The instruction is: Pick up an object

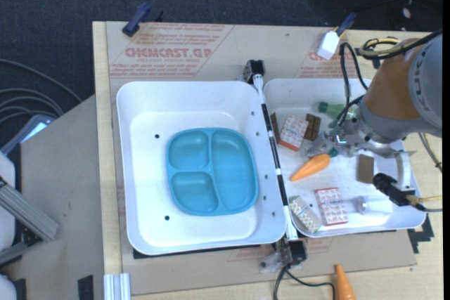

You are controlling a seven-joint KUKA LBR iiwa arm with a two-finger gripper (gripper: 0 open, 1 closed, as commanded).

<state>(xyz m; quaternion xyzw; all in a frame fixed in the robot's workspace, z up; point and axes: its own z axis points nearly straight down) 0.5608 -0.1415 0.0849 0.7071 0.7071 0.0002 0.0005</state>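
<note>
right bin [295, 89] crowded, left bin [140, 109] holding a blue divided plate [211, 171], hand [336, 142] low among clutter, grip state unclear, orange carrot [311, 167] just beside it

The arm [404, 91] runs off the right edge and covers part of the right bin [295, 91]. Its gripper [339, 139] is too blurred to read.
</note>
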